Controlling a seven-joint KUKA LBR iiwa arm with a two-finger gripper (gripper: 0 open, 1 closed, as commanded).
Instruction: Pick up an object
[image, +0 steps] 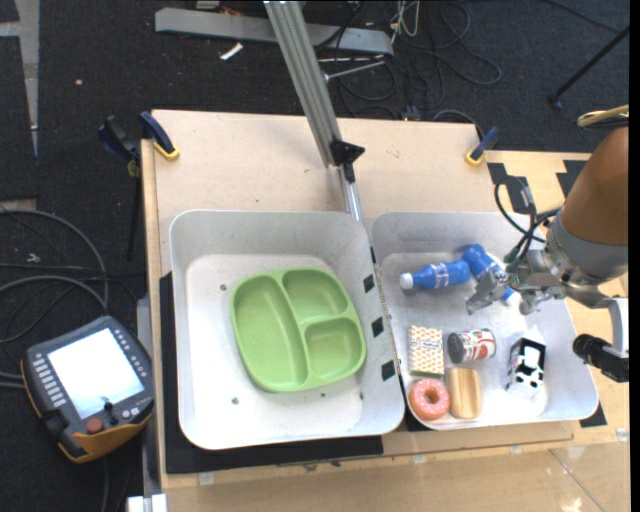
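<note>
The right bin (575, 335) holds a blue bottle (445, 272) lying on its side near the far wall. In front of it lie a checkered box (426, 349), a small red and white can (472, 346), a black and white cow toy (526, 367), a pink donut (431, 399) and a tan bread roll (465, 391). My gripper (506, 294) hangs over the bottle's right end, beside its blue cap. Its fingers are spread apart and it is open. I see nothing gripped between them.
The left bin (195, 300) holds a green divided plate (298, 327). A slanted metal pole (312, 85) rises behind the bins. Clamps sit at the bench's far corners. A teach pendant (88, 385) lies on the floor to the left.
</note>
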